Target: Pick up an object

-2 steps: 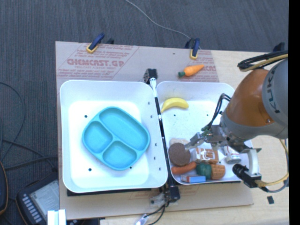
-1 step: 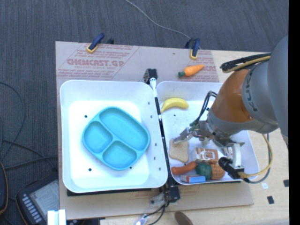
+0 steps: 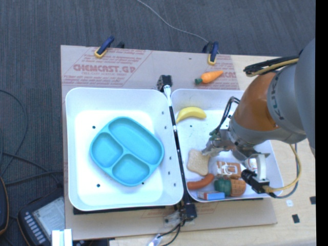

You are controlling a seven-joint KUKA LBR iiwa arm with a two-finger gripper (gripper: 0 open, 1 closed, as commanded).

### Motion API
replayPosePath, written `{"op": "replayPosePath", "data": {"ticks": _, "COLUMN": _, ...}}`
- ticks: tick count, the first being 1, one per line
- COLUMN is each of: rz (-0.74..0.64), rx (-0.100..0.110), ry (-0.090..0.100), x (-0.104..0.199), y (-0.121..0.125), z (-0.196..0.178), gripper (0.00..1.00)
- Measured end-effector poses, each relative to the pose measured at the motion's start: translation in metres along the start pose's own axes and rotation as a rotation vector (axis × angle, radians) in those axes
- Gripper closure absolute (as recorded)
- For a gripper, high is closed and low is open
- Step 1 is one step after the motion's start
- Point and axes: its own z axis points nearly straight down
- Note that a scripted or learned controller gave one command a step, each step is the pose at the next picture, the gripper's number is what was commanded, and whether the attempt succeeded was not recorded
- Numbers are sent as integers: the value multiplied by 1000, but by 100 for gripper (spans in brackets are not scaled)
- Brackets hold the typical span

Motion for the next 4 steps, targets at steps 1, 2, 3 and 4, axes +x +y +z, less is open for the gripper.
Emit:
{"op": "replayPosePath", "data": {"ticks": 1, "rz": 0, "rx": 18, "ry": 1, "x": -13, "y": -16, "z": -41, "gripper": 100}}
{"op": "replayPosePath", "data": {"ticks": 2, "rz": -1, "rx": 17, "ry": 1, "x": -66, "y": 32, "z": -54, "gripper": 100}}
{"op": "replayPosePath", "data": {"ticks": 3, "rz": -1, "rx": 18, "ry": 1, "x": -66, "y": 32, "z": -54, "gripper": 0}}
{"op": "replayPosePath", "data": {"ticks": 4, "rz": 0, "rx": 14, "ry": 0, "x": -34, "y": 29, "z": 15, "gripper": 0}}
